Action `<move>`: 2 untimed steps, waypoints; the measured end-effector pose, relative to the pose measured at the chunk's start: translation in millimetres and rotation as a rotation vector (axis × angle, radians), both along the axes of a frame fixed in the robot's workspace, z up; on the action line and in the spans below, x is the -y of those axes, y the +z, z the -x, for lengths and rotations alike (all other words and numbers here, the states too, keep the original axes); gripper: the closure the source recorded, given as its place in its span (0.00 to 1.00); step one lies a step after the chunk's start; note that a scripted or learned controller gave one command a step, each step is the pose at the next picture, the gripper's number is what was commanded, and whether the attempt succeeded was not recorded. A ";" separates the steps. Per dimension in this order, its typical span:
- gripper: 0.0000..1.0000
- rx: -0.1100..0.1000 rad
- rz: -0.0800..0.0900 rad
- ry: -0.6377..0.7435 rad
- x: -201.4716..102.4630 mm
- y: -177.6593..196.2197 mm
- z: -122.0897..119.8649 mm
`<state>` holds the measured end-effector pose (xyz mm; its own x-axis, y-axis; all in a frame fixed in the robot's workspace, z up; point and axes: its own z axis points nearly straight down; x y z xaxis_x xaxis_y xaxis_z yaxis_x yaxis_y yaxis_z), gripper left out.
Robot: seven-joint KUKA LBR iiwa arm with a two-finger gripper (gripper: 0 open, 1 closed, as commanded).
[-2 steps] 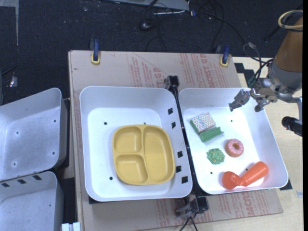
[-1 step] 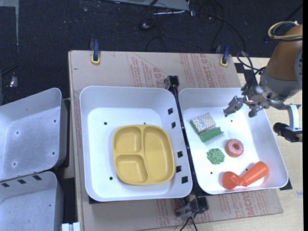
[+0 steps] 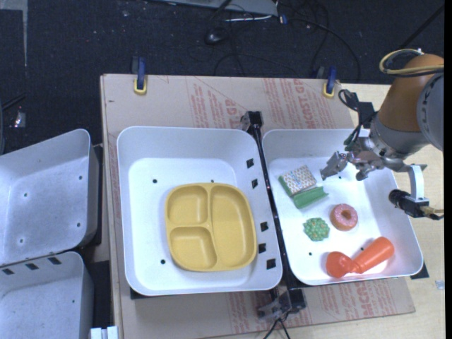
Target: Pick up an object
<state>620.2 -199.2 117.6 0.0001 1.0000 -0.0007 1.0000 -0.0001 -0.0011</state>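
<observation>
hand (image 3: 347,168) open, above right bin (image 3: 404,207)

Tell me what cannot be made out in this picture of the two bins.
- Pincer, camera view: too small and dark to tell open from shut.
- Arm: cut off by the right edge.
- Green block: its upper part lies under the patterned packet.
- Packet print: too small to read.
- Orange toy: its kind is unclear.
</observation>
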 end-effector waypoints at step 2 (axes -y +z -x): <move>1.00 0.003 0.000 0.002 -0.8 -14.4 -1.2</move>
<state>621.4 -198.4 103.3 -0.0018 1.0000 -0.0012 1.0000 0.0018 0.0022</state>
